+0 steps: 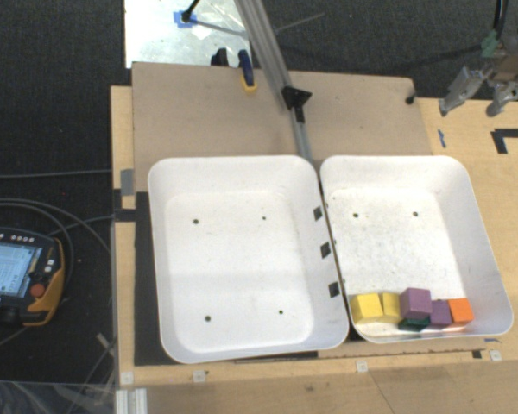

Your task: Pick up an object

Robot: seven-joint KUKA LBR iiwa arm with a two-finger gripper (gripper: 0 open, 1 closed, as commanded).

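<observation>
I see my gripper (486,93) parked high at the far right corner, off the bins, fingers spread and holding nothing. The blocks, yellow block (369,307), purple block (416,301), orange block (461,310), sit huddled at the right bin's (466,197) near edge, well apart from it. I judge nothing picked yet; approach, descent and grasp remain.

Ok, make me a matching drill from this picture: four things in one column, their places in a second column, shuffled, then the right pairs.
Things:
1. orange block
2. yellow block
3. gripper
4. handheld control pad

Places:
A. on the dark floor, left of the bench
B. above the bench's far right corner, outside both bins
C. right end of the row of blocks in the right bin
D. left end of that row, by the right bin's near wall

Pairs: 1-C, 2-D, 3-B, 4-A
</observation>
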